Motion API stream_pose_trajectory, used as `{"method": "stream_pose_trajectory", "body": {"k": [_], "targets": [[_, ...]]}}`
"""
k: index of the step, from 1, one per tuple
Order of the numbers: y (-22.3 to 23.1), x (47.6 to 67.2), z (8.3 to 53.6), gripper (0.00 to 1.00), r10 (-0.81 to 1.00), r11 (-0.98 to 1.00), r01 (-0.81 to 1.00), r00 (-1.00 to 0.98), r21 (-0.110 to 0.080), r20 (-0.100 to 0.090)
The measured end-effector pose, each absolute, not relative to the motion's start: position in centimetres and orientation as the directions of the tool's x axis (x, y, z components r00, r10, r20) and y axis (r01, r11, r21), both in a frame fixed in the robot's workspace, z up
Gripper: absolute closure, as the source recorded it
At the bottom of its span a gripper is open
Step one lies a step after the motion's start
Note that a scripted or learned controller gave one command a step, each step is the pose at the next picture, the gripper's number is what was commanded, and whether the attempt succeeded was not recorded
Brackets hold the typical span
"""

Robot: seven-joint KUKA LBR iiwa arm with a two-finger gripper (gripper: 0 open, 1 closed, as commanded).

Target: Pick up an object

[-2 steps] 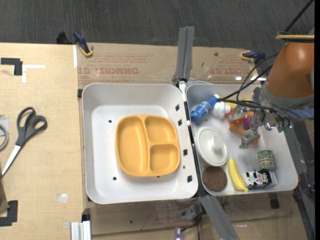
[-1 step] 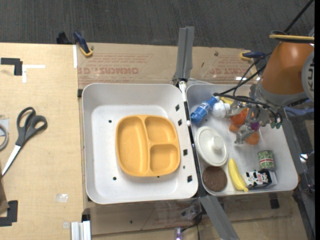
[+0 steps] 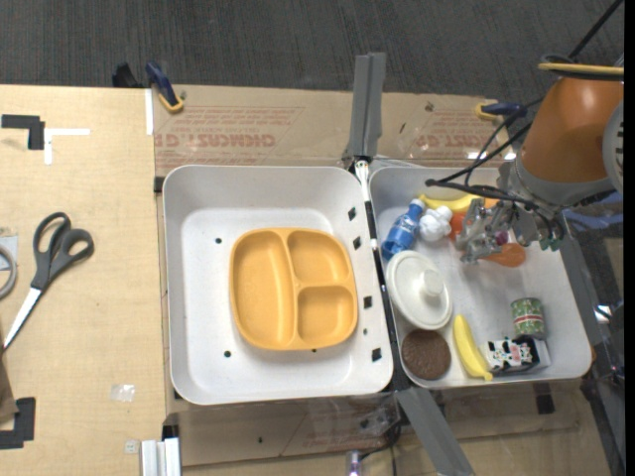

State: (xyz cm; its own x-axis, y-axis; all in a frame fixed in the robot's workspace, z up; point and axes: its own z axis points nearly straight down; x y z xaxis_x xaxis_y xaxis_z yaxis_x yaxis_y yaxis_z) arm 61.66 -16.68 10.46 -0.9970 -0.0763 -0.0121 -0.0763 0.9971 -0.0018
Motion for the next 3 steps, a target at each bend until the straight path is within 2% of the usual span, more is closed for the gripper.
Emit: {"method": "stream_pose_trajectory", "body": {"k": [1, 2, 3], "targets": [[-15.5, 62.2, 30.4, 1.00, -0.081, 0.997, -0.081, -0.997, -0.001, -0.006], [-14.6, 58.8, 9.3, 1.00, -0.115, 0.993, -0.115, -0.993, 0.000, -0.004], [-17.8, 56.8, 9.4, 1.00, -0.045, 0.999, -0.045, -0.999, 0.000, -0.004]]}}
